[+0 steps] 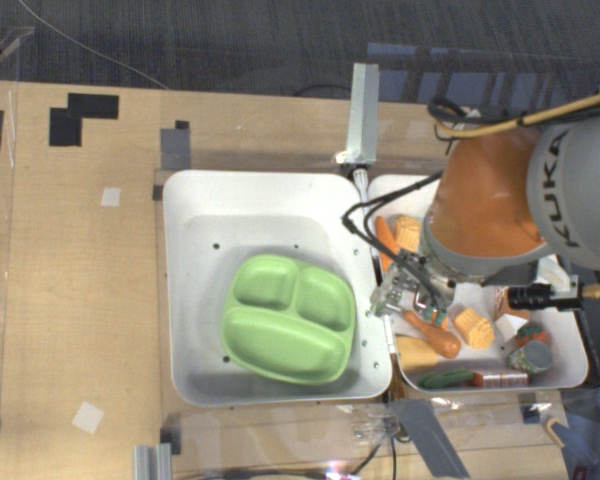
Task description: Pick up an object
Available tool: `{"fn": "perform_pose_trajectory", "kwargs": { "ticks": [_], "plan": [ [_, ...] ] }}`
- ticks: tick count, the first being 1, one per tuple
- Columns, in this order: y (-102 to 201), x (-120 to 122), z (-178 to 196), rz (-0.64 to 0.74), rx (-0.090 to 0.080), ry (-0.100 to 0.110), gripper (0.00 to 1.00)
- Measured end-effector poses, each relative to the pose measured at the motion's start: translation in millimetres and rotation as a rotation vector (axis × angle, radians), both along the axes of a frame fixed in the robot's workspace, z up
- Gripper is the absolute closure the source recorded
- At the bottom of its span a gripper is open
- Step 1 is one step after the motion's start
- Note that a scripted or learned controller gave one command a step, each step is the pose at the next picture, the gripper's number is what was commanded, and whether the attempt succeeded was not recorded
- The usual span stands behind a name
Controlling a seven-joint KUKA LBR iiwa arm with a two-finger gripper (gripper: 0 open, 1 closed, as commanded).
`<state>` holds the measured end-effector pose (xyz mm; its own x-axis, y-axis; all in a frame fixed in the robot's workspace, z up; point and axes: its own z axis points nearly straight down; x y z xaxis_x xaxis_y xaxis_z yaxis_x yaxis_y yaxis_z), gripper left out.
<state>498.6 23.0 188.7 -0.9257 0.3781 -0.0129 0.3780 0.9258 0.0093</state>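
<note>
My gripper (405,296) hangs low over the left side of the right bin (578,366), beneath the grey arm and its orange band (485,203). Right beside it, to the lower right, lies an orange carrot-like piece (437,335). A yellow wedge (473,326) and a pale yellow piece (415,350) lie close by. Behind the gripper are another orange stick (385,233) and a corn-like yellow piece (408,231). The arm hides much of the bin's middle.
The left bin (180,268) holds a green divided plate (290,318). Along the right bin's front edge lie a green-handled tool (448,378), a pinkish tube (505,378) and a small round dark item (533,354). A metal post (363,113) stands behind the bins.
</note>
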Motion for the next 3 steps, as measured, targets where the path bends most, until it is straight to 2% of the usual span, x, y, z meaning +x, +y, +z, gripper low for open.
{"fn": "perform_pose_trajectory", "kwargs": {
  "ticks": [1,2,3],
  "plan": [
    [-95.6,-5.4,75.3,-0.016,-0.007,0.001,1.0],
    [15.7,10.9,107.4,-0.079,0.002,0.005,1.0],
    [-29.0,79.0,110.0,0.133,-0.006,0.006,1.0]
  ]
}}
